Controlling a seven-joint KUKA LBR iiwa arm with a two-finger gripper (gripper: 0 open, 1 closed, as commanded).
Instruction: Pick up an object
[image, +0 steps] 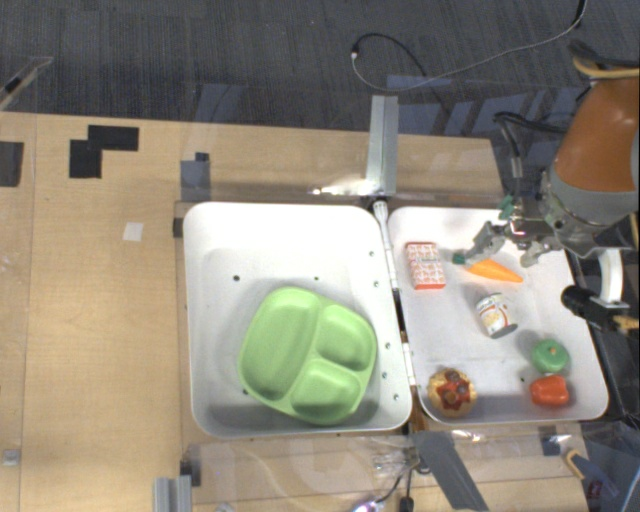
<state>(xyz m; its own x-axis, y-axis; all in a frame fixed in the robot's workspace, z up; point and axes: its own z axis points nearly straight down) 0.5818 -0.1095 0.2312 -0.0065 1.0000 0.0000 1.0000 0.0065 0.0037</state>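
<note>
The worktop (90, 330) was seen to carry two shallow white bins side by side. The left bin (215, 250) held a green sectioned plate (308, 353), tilted somewhat toward the bin's near corner. The right bin (590, 400) held the smaller things: a patterned red and white box (425, 265) near the divider, a small jar (494, 314) lying on its side, a dish of mixed fruit (452, 391) at the near edge, and a green round item (549, 355) with a red one (549, 391) just beside it.

The grey arm with its orange band (600, 135) was seen reaching in from the right over the far part of the right bin. The pincer (510, 238) was spread fairly wide, with nothing between its fingers.

The carrot (493, 269) was judged the likeliest thing to be taken. It lay just below the pincer in the view, toward the near side of the bin, its long axis running roughly left to right, green stub toward the box. A short descent onto its middle, fingers set across that axis, was judged to be what the grasp would call for.
</note>
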